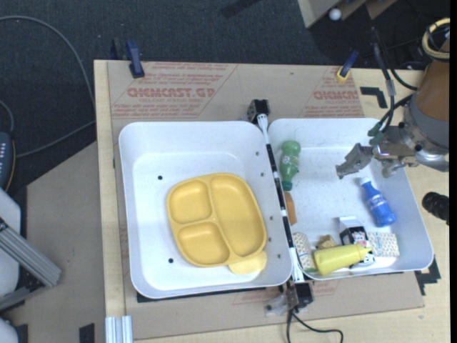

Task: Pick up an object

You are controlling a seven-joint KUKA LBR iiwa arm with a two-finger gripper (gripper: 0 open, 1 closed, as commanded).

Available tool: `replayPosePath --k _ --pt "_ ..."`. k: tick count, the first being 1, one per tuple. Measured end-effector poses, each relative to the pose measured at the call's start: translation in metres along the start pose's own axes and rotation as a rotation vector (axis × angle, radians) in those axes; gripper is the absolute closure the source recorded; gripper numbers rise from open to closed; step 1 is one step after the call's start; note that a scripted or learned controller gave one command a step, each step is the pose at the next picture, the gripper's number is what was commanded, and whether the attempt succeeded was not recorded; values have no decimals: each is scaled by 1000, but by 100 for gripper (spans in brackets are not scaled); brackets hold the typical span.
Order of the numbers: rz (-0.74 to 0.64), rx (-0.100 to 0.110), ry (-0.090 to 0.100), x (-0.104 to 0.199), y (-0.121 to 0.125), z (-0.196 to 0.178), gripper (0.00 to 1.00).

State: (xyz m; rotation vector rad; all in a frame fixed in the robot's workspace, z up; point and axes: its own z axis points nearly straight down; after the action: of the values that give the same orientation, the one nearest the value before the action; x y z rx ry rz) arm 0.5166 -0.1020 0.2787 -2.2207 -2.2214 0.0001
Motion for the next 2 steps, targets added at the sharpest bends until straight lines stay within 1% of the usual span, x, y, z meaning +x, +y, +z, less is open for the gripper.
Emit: replayPosePath --k 1,2 --pt "1 1 0 -72 1 53 0" --pt "1 0 0 -116 40 135 0"
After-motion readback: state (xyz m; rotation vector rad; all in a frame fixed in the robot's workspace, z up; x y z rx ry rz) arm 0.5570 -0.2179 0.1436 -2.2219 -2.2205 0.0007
